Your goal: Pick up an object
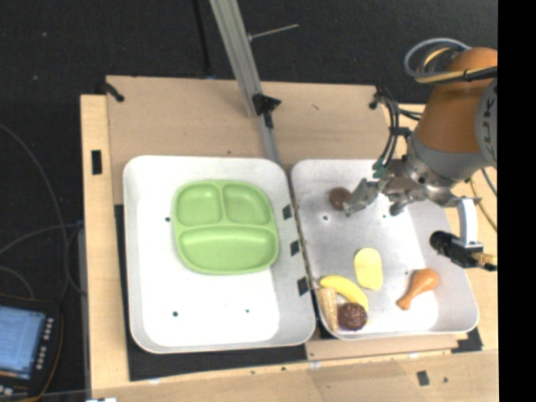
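Front edge of right bin: the right bin [435,321] has a dark reddish-brown ball [353,316] down in its near-left corner, touching a banana [343,290] that lies just behind it at a slant.
Mid right bin: a pale yellow oval piece [368,268] sits just behind the banana, and an orange drumstick-shaped thing [417,287] lies off to its right, well apart from the rest.
Left bin: the left bin [151,308] holds 1 green divided plate [225,227] with 3 compartments, flat, roughly in the middle-back.
Back of right bin: a small brown round object [338,198] sits near the back-left, on its own.
Arm: comes in from the right, orange band up top, grey wrist bent down and leftward over the back of the right bin.
Gripper: the gripper [362,198] is just beside the brown round object, on its right. Honestly can't tell how far apart it's spread, and nothing visible is in its grip.
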You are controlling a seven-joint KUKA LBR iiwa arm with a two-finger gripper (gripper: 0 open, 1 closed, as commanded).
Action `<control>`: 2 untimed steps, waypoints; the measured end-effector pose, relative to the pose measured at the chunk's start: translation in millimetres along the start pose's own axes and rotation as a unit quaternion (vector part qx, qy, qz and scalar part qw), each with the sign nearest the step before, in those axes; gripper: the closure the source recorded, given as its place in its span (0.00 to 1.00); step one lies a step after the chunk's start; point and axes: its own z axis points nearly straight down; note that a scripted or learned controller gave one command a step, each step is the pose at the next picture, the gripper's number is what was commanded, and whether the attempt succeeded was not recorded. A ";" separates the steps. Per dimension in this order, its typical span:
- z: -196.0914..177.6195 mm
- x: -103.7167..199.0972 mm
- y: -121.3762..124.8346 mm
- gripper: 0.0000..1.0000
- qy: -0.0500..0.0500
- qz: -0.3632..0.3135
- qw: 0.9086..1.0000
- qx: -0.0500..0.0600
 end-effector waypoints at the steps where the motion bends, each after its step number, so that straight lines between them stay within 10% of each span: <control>1: 0.0 -0.1 0.0 0.00 0.000 0.001 1.000 0.000; 2: 47.4 -8.1 -6.7 0.00 -0.001 0.002 1.000 0.002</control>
